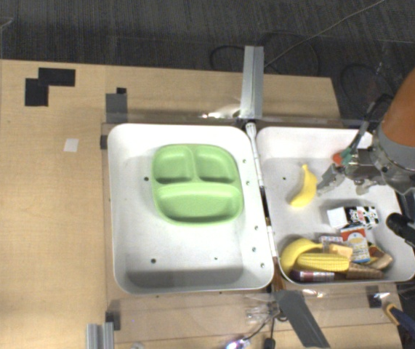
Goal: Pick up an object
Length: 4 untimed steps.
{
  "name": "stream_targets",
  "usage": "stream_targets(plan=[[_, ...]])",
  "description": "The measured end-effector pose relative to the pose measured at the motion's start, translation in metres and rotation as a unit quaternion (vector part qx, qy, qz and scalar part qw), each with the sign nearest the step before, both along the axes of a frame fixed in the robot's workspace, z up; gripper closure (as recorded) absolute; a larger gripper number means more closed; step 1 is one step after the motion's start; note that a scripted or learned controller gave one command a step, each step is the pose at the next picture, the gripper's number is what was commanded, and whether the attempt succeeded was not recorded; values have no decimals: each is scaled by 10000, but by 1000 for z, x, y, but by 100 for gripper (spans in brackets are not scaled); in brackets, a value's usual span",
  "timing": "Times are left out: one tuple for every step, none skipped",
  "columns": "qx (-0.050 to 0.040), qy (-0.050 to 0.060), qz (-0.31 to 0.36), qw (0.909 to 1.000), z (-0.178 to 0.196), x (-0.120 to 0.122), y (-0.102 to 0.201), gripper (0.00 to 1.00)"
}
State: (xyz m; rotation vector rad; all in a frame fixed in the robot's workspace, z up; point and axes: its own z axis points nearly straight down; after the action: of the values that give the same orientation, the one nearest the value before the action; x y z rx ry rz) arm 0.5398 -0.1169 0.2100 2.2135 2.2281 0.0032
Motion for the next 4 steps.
stream_targets(plan=[[-3, -15, 354, 9994, -116, 32, 32, 0], [-1, -30, 350, 9994, -107, 34, 33, 100], [-6, -11, -742, 9972, 13, 35, 0, 100], [-6, -10, -738, 9973, 12, 35, 0, 0]])
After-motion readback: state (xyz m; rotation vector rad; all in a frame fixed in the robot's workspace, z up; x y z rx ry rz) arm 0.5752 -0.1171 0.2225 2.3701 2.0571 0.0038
